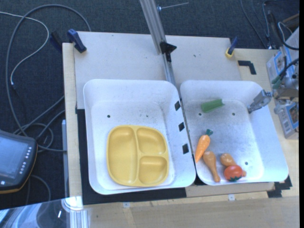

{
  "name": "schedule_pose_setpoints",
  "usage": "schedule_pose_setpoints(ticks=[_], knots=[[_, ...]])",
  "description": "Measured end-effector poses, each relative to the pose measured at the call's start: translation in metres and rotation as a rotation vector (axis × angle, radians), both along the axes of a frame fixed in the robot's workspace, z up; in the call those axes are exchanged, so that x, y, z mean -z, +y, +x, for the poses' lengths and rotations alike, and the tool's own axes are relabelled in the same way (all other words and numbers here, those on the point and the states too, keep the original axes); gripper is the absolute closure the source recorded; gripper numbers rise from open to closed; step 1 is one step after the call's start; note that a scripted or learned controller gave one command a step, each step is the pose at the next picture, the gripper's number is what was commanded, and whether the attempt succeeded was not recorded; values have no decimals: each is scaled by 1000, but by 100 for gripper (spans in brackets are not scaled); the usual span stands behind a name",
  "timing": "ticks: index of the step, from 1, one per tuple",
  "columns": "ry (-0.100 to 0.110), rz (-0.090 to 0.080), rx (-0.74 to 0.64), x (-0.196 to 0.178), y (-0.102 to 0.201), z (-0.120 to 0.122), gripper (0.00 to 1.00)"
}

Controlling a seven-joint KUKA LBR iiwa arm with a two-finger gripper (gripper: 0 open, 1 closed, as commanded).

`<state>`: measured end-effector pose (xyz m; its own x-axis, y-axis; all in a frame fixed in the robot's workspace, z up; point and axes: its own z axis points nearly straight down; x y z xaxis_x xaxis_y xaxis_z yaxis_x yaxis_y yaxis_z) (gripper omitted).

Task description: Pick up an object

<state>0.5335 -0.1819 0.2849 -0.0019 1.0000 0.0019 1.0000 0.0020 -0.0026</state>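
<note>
Looking left to right:
Left bin: yellow divided plate lying in its near half.
Right bin: green block far; carrot, tan gourd, tomato clustered near.
Pincer: over the right bin's far right rim, touching no object; spread of fingers, cannot tell.

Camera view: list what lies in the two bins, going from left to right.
Yellow divided plate → orange carrot → green block → red tomato → gripper at the right bin's far right edge.
</note>
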Motion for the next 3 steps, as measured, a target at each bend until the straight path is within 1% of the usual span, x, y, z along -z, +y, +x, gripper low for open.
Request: schedule_pose_setpoints(ticks=[1, 2, 3], knots=[[0, 0, 1, 0, 0, 0, 0], [4, 1, 2, 54, 2, -11, 0], [5, 2, 1, 112, 6, -3, 0]])
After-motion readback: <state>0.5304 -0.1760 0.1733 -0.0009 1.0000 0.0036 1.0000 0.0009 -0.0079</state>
